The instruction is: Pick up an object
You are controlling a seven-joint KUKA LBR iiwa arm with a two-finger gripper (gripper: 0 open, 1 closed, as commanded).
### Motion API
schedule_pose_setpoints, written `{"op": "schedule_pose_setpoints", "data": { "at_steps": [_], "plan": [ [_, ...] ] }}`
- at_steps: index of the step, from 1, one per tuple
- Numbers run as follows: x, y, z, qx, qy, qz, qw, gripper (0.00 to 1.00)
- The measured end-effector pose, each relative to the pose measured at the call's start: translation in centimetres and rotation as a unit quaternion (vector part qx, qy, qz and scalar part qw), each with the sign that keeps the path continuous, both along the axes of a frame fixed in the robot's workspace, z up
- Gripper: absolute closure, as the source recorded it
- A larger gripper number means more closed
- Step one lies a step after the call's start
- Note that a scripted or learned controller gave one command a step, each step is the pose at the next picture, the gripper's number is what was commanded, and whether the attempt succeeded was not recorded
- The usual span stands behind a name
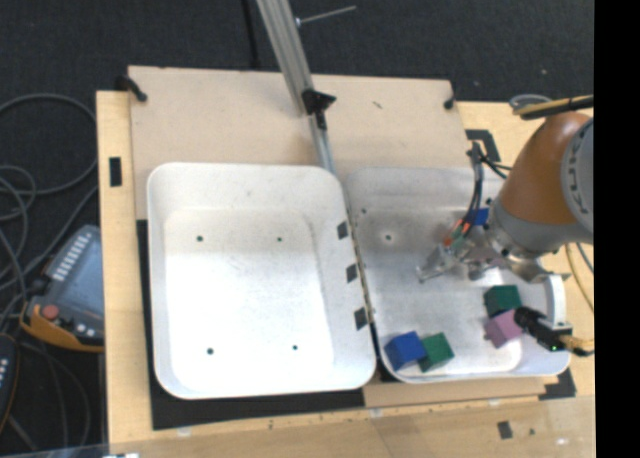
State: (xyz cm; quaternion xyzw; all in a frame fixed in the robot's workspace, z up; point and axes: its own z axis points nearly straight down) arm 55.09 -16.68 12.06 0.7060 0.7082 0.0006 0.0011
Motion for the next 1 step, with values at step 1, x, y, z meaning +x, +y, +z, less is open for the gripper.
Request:
{"op": "schedule_pose_setpoints", "data": {
  "at_steps": [1],
  "plan": [
    [7.72, -2.25, -2.37, -0.0012, -0.002, 0.001, 1.0000, 0.00]
  ]
}}
